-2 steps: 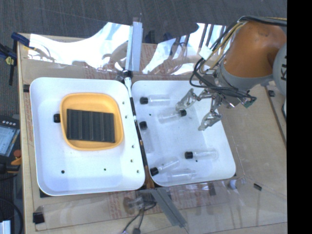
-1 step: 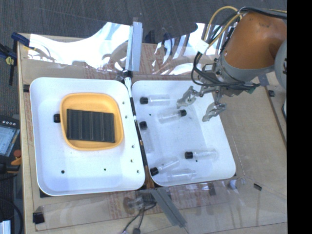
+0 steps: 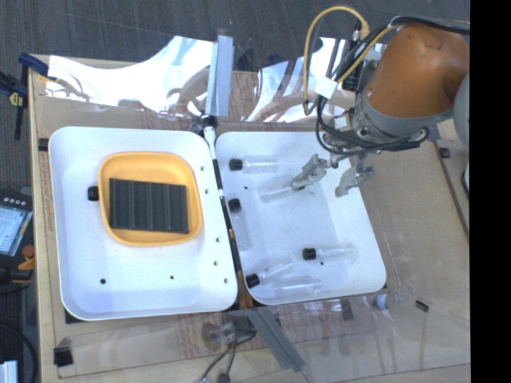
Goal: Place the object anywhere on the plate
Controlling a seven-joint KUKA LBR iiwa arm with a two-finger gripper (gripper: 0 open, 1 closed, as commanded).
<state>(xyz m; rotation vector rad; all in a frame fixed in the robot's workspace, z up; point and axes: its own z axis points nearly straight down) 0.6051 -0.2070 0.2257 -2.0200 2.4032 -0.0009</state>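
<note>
Two white bins are sitting side by side on the bench, the left bin [image 3: 80, 278] and the right bin [image 3: 359, 254] touching along their inner walls. Lying in the left bin is the plate [image 3: 148, 170], a yellow-orange rounded rectangle carrying a dark ribbed insert across its middle. The arm [image 3: 419, 70] is reaching in from the right, its orange band sitting above the wrist, and the gripper [image 3: 331, 174] is hovering over the upper part of the right bin with its two fingers standing apart and nothing showing between them. Several clear plastic tubes with black caps are lying scattered in the right bin: one tube [image 3: 251, 164] is resting near the upper left corner, another tube [image 3: 329, 254] is lying toward the lower right, and a further tube [image 3: 267, 274] is lying near the lower left.
</note>
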